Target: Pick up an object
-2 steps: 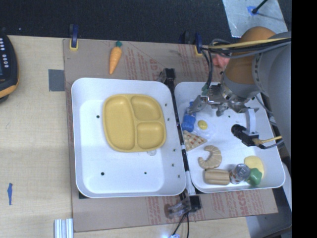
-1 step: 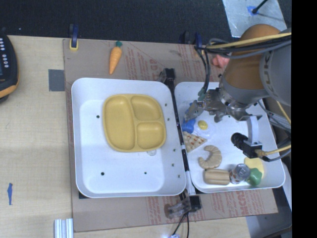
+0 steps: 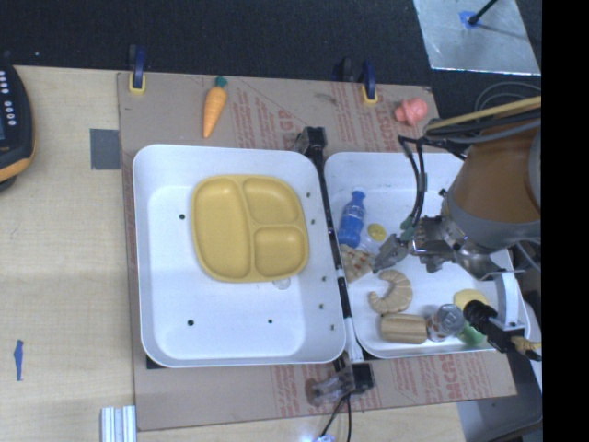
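1. From my remote seat I saw the gripper (image 3: 394, 250) low in the right bin (image 3: 386, 168), reaching in from the right with its dark fingers pointing left.
2. The jaws looked parted with nothing between them, though the fingers were small and dark, so I held that reading loosely.
3. The nearest candidates lay just beside the fingertips: a curved tan croissant-shaped piece (image 3: 394, 292) just below them, a blue bottle (image 3: 352, 219) up and to the left, and a small pale item (image 3: 355, 262) by the bin's left wall.
4. A tan cylinder (image 3: 403, 328) and a shiny round object (image 3: 448, 319) sat nearer the bin's front edge.
5. The left bin (image 3: 156, 334) held a yellow divided plate (image 3: 248, 226), well apart from the arm.
6. My worry was crowding: closing here could have nipped two pieces at once, or merely shoved the curved piece aside.
7. The bottle, being round, might have rolled away from a glancing touch.
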{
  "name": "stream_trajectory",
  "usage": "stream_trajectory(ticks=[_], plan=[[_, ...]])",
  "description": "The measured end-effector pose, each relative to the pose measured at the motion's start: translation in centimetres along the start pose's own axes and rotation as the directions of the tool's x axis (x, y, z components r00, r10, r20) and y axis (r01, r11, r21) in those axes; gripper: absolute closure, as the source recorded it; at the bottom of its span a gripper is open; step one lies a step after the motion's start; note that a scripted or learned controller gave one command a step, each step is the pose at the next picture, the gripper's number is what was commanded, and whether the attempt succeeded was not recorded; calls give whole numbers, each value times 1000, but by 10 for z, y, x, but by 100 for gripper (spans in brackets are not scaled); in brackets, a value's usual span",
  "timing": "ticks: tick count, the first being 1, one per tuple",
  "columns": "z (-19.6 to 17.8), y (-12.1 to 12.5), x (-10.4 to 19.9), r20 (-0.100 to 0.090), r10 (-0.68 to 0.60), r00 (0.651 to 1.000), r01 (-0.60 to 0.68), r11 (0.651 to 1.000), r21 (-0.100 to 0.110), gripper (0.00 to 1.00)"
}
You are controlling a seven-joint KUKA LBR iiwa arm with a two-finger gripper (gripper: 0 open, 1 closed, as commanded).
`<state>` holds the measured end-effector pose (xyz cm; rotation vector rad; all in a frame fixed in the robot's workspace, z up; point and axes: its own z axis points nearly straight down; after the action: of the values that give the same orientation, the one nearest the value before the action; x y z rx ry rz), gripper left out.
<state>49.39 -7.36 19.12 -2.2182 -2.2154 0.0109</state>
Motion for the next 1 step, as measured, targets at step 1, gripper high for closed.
stream_trajectory(ticks=[1], plan=[[105,-8,-34,-1,-1,1000,1,1000,2,0]])
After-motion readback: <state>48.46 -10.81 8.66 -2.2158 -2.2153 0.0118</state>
